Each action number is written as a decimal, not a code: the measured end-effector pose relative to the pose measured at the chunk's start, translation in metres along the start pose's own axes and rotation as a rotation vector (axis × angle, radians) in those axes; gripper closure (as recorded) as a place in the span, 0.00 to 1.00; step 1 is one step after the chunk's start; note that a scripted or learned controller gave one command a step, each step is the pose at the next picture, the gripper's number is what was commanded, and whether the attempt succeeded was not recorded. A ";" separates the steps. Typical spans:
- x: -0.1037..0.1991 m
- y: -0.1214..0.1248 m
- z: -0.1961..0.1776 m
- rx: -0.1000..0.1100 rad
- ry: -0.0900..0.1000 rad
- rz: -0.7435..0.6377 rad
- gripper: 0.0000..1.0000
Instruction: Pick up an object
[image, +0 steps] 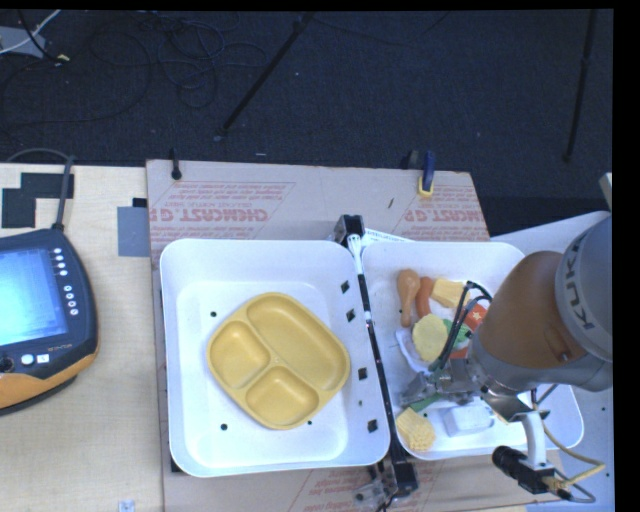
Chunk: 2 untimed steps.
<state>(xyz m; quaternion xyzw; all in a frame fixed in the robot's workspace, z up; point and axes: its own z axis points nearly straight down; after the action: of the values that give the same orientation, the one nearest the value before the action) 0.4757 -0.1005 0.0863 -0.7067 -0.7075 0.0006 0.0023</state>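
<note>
Yellow three-compartment plastic tray (278, 359) sits mid left white bin (190, 300). Right of the tray, right white bin (520, 250) holds small toy foods (432, 300). Grey arm with orange band (535, 320) over them, claw (440, 385) low among items.

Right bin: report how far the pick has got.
Done: the arm has reached in over the right bin, above the pile of toy food.
In hand: the gripper sits low among the pieces; whether it has one between its fingers cannot be told.
Left: nothing is visibly lifted. The yellow tray lies in the left bin.
</note>
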 end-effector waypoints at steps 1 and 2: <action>-0.105 0.023 -0.001 -0.004 -0.007 0.005 0.00; -0.113 0.000 -0.001 -0.004 -0.002 0.001 0.00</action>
<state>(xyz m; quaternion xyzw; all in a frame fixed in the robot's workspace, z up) 0.4762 -0.2131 0.0871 -0.7069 -0.7073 -0.0002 0.0004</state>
